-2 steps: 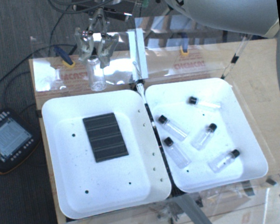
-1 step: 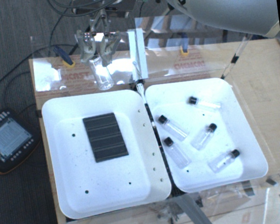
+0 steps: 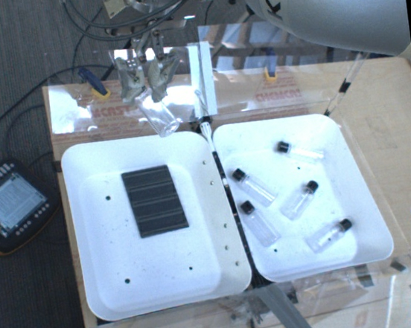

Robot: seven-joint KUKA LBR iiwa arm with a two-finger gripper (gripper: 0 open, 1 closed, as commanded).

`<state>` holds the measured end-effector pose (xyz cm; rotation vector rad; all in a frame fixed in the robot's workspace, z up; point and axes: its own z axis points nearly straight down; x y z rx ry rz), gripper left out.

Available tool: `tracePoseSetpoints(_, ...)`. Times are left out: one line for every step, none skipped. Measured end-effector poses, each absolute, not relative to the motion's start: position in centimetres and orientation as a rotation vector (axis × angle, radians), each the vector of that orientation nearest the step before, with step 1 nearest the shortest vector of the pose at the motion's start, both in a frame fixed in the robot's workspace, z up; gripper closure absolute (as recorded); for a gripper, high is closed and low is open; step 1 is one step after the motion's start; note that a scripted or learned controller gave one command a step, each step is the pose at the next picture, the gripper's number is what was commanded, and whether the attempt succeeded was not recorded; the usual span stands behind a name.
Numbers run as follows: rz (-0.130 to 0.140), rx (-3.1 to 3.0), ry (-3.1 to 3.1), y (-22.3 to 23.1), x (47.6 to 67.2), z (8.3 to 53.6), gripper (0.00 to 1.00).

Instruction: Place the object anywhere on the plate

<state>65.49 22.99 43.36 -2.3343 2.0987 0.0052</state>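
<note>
Clear plastic is seen between the fingers of the gripper (image 3: 146,81): a vial (image 3: 159,116) is clamped there, beyond the far edge of the left bin (image 3: 94,234). The dark ridged plate (image 3: 154,200) is set at that bin's centre.

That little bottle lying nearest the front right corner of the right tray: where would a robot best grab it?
Probably across the clear body of the vial, coming straight down from above. It lies flat and apart from the other vials, so both long sides are free; the black cap is a smaller target.
</note>
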Motion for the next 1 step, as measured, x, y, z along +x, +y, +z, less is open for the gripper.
tracePoseSetpoints(0.006, -2.575, 1.797, 23.45, 58.13, 43.31, 1.0)
